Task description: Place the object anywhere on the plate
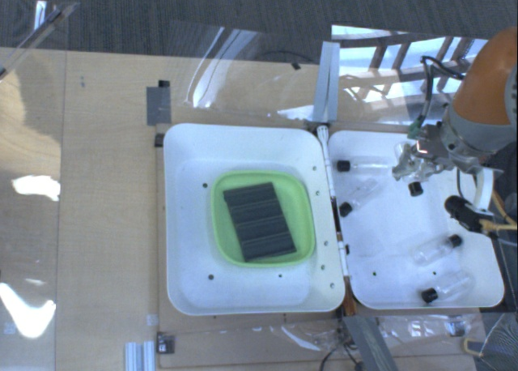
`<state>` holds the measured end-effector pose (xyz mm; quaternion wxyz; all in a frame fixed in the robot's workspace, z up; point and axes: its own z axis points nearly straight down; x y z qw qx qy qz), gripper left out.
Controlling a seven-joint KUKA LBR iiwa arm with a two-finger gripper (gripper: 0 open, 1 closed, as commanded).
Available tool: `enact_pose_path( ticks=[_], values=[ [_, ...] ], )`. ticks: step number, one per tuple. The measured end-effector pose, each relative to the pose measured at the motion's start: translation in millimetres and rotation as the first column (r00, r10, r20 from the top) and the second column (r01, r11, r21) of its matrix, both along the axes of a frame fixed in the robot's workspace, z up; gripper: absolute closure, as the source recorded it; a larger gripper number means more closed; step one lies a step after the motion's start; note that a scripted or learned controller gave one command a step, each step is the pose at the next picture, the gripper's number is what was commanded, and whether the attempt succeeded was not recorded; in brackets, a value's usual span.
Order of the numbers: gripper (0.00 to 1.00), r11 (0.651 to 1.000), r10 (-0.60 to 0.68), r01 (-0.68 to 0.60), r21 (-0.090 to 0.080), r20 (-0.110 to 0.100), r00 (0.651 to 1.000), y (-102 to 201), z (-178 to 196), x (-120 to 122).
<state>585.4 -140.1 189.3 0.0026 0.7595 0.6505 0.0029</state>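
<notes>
The gripper [415, 168] hangs over the right bin [486, 300]; whether it is spread or pinching anything cannot be told from here. Clear vials [441, 288] with black caps lie scattered below it. The green plate [220, 228] sits in the left bin [182, 280], already bearing a dark ridged block [259, 221]. The vials, clear and round, could slip or roll from a grasp.

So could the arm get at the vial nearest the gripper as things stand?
Probably yes. The gripper hangs just above that vial in the right bin, and nothing lies between them; the other vials lie apart.
</notes>
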Motion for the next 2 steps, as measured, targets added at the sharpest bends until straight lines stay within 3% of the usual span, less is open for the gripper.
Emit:
enact_pose_path(
  ticks=[1, 2],
  values=[
    [1.00, 0.997, 0.071, -0.071, 0.000, -0.002, 0.997, 72, 13, -23],
    [1.00, 0.982, 0.186, -0.186, 0.000, -0.003, 0.982, 138, -4, -42]
  ],
)
